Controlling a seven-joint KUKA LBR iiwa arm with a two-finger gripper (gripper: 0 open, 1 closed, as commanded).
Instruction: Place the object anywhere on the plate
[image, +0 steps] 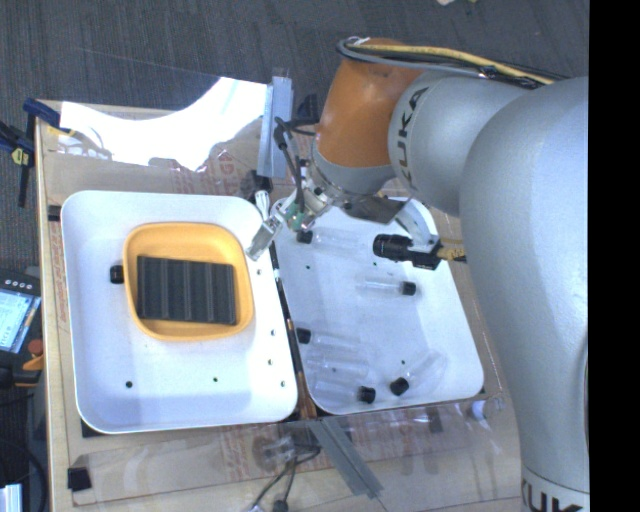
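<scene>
Counter: the counter (200, 455) is pale wood under scuffed clear film. Loose cables lie at its near edge, and there is little spare room outside the bins.
Right bin: the right bin (455, 335) is a smooth, shallow white tray, so I'd expect anything nudged in it to skate.
Object: my guess is that it is one of the small black pieces (399, 385) lying in the right bin. Two sit close together by the front rim, a lone piece (303, 336) lies by the left wall, and a farther piece (407, 288) lies toward the back. I cannot tell which is meant.
Handling: it looks light, hard and stubby, and not fragile. It is small enough to squirt out of a sloppy pinch, so I'd take it straight down across its middle.
Left bin: the left bin (180, 395) has a bare white floor at the front.
Plate: the plate (150, 240) is yellow with rounded corners and a raised rim. A dark ribbed slab (188, 288) fills its middle and should stop a small thing rolling.
Stray piece: the stray piece (117, 273) is black and sits just outside the plate's left rim.
Pincer: the pincer (262, 238) hangs over the ridge where the bins meet, just beside the plate's far right corner. I cannot tell whether it is spread or pressed together, and I see nothing in it.
Arm: the arm (520, 200) looms over the right bin's far side.
</scene>
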